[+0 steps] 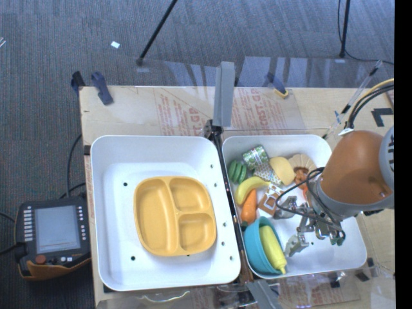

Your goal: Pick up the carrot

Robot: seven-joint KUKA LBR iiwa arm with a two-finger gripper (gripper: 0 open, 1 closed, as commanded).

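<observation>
Carrot (pixel 249 206) lies by the right bin's (pixel 351 257) left wall, under the banana (pixel 251 187) — not yet grasped. Gripper (pixel 308 232) hovers near bin centre, fingers apart, nothing between them; reach and grasp remain.

A small orange carrot (pixel 250 206) lies in the right-hand white bin (pixel 351 253), near that bin's left wall. It is a short, tapered, bright orange piece, lying flat and roughly lengthwise along the wall, tilted slightly. A yellow banana (pixel 252 187) curves just above it, touching or nearly touching its upper end. Its lower end meets the rim of a teal bowl (pixel 255 250). A small white-and-brown item (pixel 269 203) sits just to its right. The carrot rests free among these items.
</observation>
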